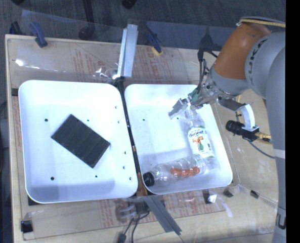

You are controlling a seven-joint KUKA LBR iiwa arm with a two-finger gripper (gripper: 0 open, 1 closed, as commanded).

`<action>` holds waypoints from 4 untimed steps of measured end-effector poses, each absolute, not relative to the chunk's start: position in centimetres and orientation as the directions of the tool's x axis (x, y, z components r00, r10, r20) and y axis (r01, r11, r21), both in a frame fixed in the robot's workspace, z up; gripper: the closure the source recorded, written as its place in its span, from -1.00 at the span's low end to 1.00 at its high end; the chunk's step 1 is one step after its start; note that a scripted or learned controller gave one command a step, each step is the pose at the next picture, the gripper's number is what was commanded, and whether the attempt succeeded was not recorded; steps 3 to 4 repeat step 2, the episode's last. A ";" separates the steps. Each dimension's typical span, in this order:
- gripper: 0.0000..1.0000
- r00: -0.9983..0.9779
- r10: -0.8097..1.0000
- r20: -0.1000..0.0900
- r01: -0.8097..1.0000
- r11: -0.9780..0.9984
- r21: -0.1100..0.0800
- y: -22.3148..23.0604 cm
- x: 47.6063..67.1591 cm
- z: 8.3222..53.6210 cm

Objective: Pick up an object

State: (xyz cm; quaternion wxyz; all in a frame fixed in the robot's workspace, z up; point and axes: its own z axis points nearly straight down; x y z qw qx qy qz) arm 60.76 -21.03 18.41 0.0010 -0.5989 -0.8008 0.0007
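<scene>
gripper is hanging over the upper part of the right bin, and whether it is parted or pinched i cannot tell from this slant. just below it, toward the near-right corner, a clear bottle with a white label is lying, its long axis running from the gripper's tip down toward the bin's front wall; its upper end seems to be touching or nearly touching the tool. a second clear bottle with a black cap is lying crosswise along the front wall. a dark rectangular pad is sitting in the left bin, well apart.
</scene>
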 end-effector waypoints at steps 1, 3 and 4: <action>-1.00 -0.310 0.951 0.001 0.951 0.310 -0.002 -21.1 62.4 25.5; -1.00 -0.225 0.974 0.002 0.974 0.225 -0.004 -21.1 62.1 21.1; -1.00 -0.225 0.974 0.002 0.974 0.225 -0.004 -21.1 62.1 21.1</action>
